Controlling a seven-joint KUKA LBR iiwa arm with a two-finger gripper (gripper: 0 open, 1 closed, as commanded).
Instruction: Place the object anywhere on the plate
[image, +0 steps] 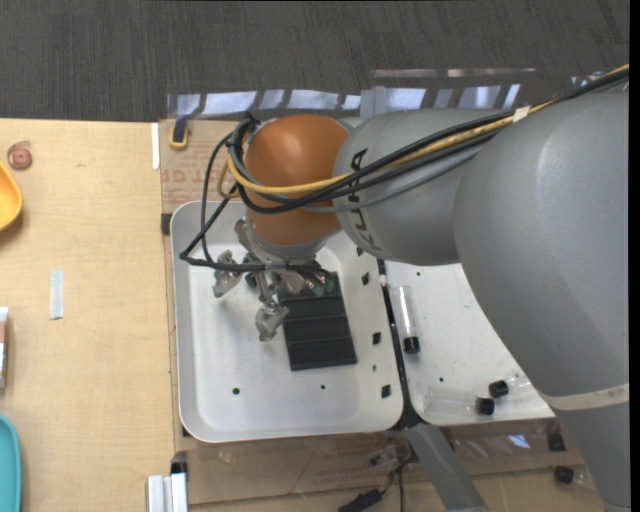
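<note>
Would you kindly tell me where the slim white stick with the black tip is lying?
In the camera view, the slim white stick with the black tip lies in the view's right white bin, along its left wall.

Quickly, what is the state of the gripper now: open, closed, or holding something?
Gripper: over the bin on the view's left; open or closed cannot be told from this view.

Fixed camera above bench (90, 300), slanting down, bins (215, 395) near
</note>
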